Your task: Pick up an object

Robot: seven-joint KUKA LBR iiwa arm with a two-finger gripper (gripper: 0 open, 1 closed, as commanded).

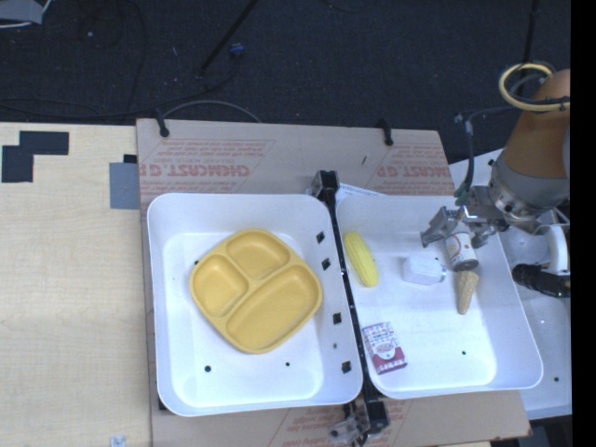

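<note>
Two bins | claw (453,234) fingers apart, holding nothing | cardboard (233,166) print mirrored, unreadable

One fixed camera looks down at a slant on both white bins (158,250).

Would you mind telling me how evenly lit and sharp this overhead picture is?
Camera view: the two white bins are bright and nearly washed out; the floor above is dark; the yellow plastic divided plate casts almost no shadow; the grey tool looks soft, its detail unclear.
</note>
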